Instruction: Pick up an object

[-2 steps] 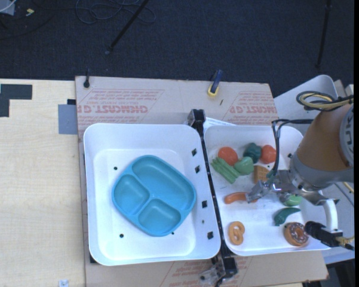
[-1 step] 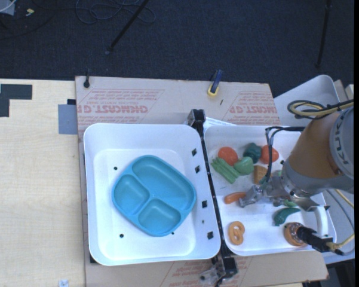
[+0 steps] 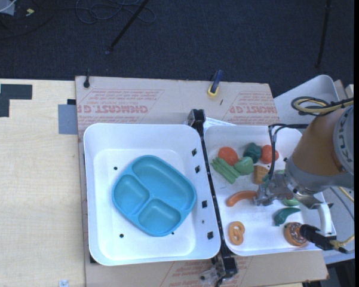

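The right bin point(image 3: 251, 244) holds several toy foods. An orange curved sausage-like piece point(image 3: 241, 197) lies mid-bin, with a pretzel point(image 3: 236, 232) in front of it and a chocolate doughnut point(image 3: 295, 234) at the front right. A red tomato point(image 3: 228, 155), green bean pods point(image 3: 225, 170), a green piece point(image 3: 249, 153) and a red-orange piece point(image 3: 268, 154) lie toward the back. A dark green piece point(image 3: 285, 214) sits beside the arm. My gripper point(image 3: 263, 198) hangs low over the bin, at the right end of the orange piece.
In the left bin point(image 3: 101, 154) lies a blue divided plate point(image 3: 153, 194). The bins rest on cardboard point(image 3: 143, 103) with a blue-and-yellow clamp point(image 3: 214, 84) at its back edge. The arm's orange-banded wrist point(image 3: 319, 148) covers the right bin's right side.
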`<action>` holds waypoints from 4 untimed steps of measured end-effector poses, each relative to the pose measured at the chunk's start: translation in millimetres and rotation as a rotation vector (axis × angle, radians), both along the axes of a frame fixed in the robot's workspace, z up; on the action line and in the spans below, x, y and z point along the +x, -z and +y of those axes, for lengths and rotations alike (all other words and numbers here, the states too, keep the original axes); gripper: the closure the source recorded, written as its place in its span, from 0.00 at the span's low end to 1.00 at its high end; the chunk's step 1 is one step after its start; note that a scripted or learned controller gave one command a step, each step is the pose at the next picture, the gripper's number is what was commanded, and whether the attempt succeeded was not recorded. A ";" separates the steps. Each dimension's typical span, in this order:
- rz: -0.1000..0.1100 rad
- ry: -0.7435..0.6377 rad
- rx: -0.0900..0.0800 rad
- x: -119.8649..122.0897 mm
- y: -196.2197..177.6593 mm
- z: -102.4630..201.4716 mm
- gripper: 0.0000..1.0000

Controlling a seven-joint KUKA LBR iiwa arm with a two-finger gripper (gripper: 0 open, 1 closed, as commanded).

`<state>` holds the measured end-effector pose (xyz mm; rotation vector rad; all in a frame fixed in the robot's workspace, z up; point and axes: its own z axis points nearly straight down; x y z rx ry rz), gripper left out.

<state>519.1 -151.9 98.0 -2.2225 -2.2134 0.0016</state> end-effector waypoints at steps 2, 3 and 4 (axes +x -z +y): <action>-0.007 -0.006 -0.003 -4.1 -116.9 10.5 1.00; -0.004 -0.006 -0.002 -3.7 -130.2 10.0 1.00; -0.001 -0.008 0.000 2.4 -127.9 52.3 1.00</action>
